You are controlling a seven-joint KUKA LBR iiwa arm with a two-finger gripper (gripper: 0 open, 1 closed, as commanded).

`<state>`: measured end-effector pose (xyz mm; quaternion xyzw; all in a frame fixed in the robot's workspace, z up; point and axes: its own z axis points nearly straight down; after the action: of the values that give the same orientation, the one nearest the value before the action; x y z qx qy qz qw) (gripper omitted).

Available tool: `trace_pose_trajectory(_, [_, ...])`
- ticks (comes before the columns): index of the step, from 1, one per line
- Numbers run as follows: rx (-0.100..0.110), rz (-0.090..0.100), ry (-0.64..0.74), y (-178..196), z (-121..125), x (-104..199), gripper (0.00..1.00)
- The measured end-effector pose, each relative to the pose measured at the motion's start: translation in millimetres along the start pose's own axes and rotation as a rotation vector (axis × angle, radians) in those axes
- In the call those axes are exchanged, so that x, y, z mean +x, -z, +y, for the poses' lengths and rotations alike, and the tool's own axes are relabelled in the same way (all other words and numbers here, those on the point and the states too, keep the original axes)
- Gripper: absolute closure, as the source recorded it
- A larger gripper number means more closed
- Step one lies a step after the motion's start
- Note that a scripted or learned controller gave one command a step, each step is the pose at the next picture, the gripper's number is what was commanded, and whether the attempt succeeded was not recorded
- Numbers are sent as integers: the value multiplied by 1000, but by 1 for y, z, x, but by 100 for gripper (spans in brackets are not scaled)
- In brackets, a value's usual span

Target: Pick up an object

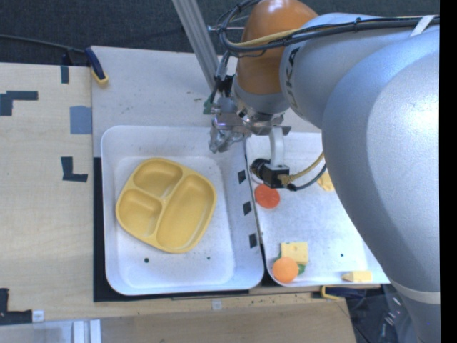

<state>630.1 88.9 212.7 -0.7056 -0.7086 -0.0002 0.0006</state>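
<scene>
While arm covers much of right bin (314, 259), claw (223, 138) sits at far edge of left bin (121, 263), near divider between bins; whether open or closed cannot tell, tips too small and blurred. Yellow divided plate (166, 204) lies in left bin, well apart from claw. Right bin: red round piece (268, 198) near divider, orange ball (285, 269) at near edge touching yellow block (294, 251), small yellow piece (356, 276) at near right. Another yellow bit (325, 183) half hidden by arm. Surface (36, 191) at left.

Arm (371, 120) hides right bin's (314, 213) far side.
</scene>
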Motion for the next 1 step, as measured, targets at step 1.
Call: trace_pose_trajectory(1, [2, -4, -8, -1, -5, -50, 100])
